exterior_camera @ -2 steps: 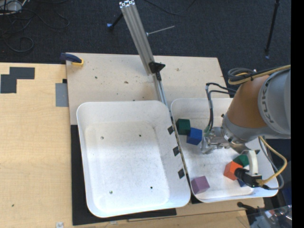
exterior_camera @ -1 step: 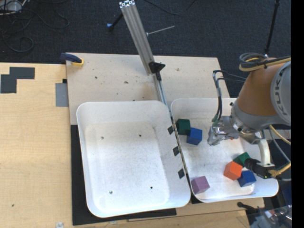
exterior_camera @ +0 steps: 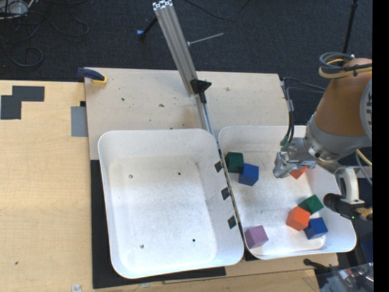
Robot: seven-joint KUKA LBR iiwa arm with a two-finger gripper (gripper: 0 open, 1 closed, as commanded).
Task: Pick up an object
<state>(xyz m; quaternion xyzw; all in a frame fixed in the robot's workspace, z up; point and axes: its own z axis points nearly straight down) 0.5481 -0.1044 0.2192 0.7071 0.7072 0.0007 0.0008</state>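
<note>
Gripper: over right bin, beside a red block; finger state cannot be told.

7 blocks in the right bin, none in the left bin

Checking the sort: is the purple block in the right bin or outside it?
In. The purple block lies on the floor of the right bin, near its front-left corner, inside the rim.
</note>
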